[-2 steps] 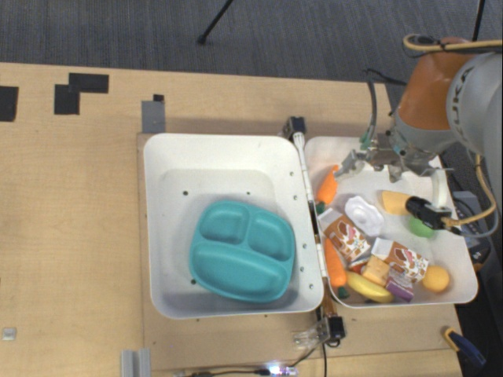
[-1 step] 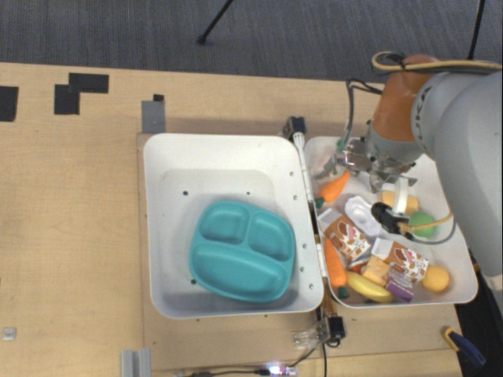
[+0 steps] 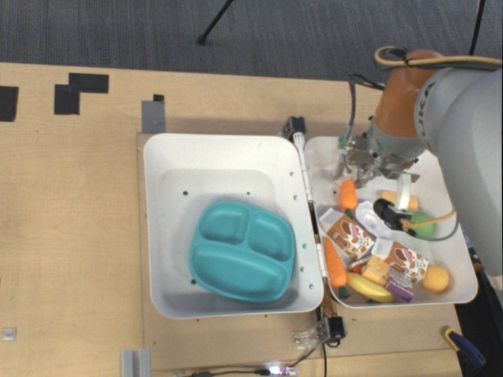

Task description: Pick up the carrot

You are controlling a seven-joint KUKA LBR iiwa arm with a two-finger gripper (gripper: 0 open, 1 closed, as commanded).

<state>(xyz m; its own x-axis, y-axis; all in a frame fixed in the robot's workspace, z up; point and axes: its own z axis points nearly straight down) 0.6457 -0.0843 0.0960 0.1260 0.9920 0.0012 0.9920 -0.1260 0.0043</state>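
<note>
The carrot (image 3: 335, 262) lies along the right bin's (image 3: 324, 152) left wall, long axis near-to-far, below the gripper (image 3: 357, 168) in view, which hangs at the far end, its opening impossible to tell.

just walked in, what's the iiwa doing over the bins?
It's working the right bin, going after a carrot. The gripper is low at the bin's far end, right above a small orange piece; I can't tell whether it has hold of anything. A longer carrot lies untouched along the bin's left wall, beside a banana and snack packets. The left bin holds a teal divided tray.
</note>
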